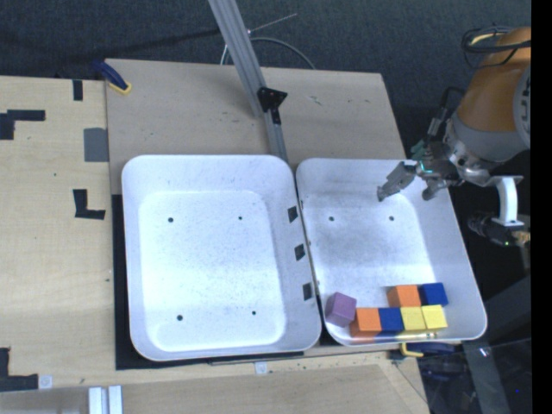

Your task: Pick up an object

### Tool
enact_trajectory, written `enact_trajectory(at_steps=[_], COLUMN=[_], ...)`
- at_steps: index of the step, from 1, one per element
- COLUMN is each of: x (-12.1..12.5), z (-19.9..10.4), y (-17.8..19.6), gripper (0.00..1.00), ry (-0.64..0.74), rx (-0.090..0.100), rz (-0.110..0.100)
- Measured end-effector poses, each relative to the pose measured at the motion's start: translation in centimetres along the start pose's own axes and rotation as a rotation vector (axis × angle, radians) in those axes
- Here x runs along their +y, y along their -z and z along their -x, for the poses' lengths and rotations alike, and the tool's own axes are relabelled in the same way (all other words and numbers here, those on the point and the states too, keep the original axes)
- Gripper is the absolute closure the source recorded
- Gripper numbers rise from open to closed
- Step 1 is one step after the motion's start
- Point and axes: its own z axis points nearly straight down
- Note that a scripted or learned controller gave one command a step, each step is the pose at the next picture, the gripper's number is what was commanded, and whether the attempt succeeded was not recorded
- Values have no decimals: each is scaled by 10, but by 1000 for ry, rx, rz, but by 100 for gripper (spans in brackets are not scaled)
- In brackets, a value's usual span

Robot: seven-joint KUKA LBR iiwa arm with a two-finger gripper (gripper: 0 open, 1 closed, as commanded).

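Matt plastic, pale wood, bare metal.
Two shallow white speckled plastic bins (138, 179) look matt; the pale wooden bench (345, 110) shows scuffs; the slanting grey metal bar (233, 24) gleams.

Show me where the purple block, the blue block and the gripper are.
purple block (342, 306): camera view, its top face.
blue block (434, 293): camera view, its top face, upper one.
gripper (410, 184): camera view, midway between its fingertips.

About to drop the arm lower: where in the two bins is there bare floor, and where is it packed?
The left bin has bare floor throughout. The right bin is bare from the claw at its far edge down to mid-floor. Its near edge is crowded: purple block, orange, blue and yellow cubes.
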Motion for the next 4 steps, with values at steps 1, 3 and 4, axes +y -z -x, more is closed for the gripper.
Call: enact_trajectory(at_steps=[1,3,4], x=[28,58,18], z=[-25,-72,-113], y=[-61,-124,-17], gripper=[0,0,0], ry=[2,3,2], rx=[1,1,1], rz=[-5,-1,7])
